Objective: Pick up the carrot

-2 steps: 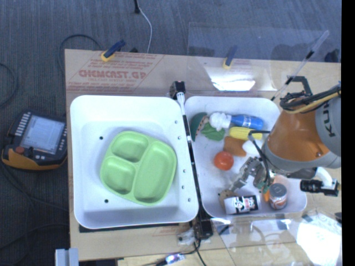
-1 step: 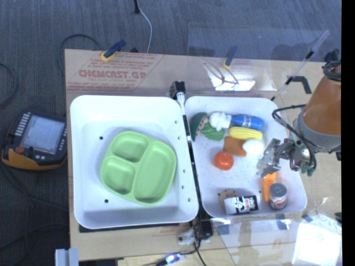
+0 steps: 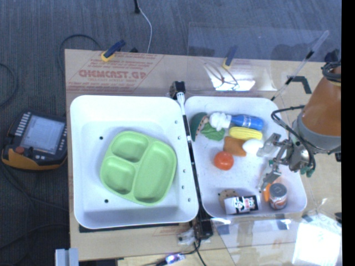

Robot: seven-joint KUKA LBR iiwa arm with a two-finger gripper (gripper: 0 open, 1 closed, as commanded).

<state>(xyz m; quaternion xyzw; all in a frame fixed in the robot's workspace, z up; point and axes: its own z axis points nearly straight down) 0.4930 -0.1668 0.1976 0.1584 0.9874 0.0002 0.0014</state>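
Starting at the far left, we see a handheld control pad [image 3: 34, 140] with a grey screen lying on the dark carpet, its cable trailing away. Next comes the bench [image 3: 111, 73], topped with a brown sheet printed with red lettering, and on it sit two shallow white bins side by side. The left bin [image 3: 89, 110] holds a light green divided plate [image 3: 138, 167] with three sections, lying flat near its middle. Moving to the right bin [image 3: 208, 204], we find a cluster of toy food along its upper part: a green leafy piece [image 3: 204, 127] at the left, then a white lumpy piece [image 3: 220, 118], then a blue bottle [image 3: 247, 121] lying on its side with a yellow corn cob [image 3: 246, 133] just below it. The carrot [image 3: 234, 146], a short orange piece, lies just below the corn, touching a small white egg shape [image 3: 252, 146] on its right. A red tomato [image 3: 224, 160] sits just below and left of the carrot. Near the bin's lower edge lies a small dark carton [image 3: 239, 203], and to its right a small can [image 3: 277, 195] with an orange band. The gripper [image 3: 273, 160] hangs just above the can, to the right of the carrot and apart from it, fingers spread and holding nothing. The arm [image 3: 324, 112], grey and orange, enters from the right.
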